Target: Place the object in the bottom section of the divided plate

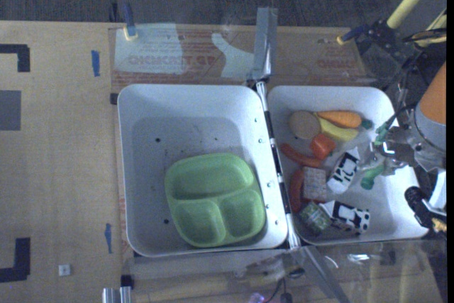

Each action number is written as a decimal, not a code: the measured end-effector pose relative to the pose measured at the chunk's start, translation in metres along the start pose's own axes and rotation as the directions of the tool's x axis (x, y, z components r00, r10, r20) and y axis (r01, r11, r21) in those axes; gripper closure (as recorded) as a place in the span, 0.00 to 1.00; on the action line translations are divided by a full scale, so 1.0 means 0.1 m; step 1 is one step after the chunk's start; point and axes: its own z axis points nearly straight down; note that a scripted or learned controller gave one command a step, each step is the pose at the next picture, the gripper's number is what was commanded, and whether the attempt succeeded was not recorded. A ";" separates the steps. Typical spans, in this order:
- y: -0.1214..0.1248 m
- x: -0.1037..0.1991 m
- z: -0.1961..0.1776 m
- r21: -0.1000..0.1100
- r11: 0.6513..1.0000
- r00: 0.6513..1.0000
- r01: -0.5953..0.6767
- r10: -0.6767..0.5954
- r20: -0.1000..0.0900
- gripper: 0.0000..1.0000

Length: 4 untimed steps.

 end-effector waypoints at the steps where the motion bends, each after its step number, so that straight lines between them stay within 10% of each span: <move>1: 0.12 0.62 0.15 0.002 0.988 0.988 0.152 -0.152 -0.001 1.00; 2: 0.03 0.01 0.61 0.001 0.962 0.962 0.273 -0.273 -0.001 1.00; 4: 0.04 1.61 0.10 0.002 0.985 0.985 0.173 -0.173 -0.001 1.00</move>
